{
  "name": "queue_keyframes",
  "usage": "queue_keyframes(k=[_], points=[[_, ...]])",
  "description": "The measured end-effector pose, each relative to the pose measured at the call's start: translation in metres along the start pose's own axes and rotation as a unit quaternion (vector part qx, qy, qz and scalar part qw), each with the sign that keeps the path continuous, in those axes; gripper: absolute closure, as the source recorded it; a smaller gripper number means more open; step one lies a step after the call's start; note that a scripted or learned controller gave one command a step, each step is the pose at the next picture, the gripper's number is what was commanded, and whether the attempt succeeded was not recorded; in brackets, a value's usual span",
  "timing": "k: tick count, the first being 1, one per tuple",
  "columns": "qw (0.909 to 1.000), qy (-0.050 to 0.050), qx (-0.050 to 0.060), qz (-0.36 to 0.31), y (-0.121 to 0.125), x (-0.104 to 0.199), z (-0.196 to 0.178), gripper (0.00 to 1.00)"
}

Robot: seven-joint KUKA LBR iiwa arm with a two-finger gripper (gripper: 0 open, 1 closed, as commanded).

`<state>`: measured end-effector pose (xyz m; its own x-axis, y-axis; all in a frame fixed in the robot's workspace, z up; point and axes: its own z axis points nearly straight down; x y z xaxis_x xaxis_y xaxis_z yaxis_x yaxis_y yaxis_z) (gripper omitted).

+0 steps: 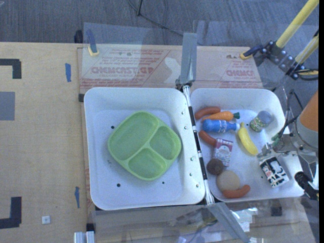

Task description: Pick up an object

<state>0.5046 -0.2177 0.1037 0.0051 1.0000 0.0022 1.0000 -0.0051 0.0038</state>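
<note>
hand [274, 172]: at right bin's [273, 99] right edge, state unclear, can't tell.
banana [247, 140]: in right bin, w/ bottle [219, 126], carrot [220, 116].
left bin [101, 135]: green tray [145, 145].

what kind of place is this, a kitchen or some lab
Most likely a robot lab, not a kitchen: two white bins sit taped to a bench, the right one filled with toy food such as a banana, and a robot arm reaches in beside loose cables.

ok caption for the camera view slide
Arm over right bin of toy food; green divided plate in left bin.
</note>
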Motion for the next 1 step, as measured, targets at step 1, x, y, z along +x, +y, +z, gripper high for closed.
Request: queue_keyframes(k=[1], points=[[1.0,-0.002,0.001,0.007,0.0157,0.0474,-0.1072,1.0]])
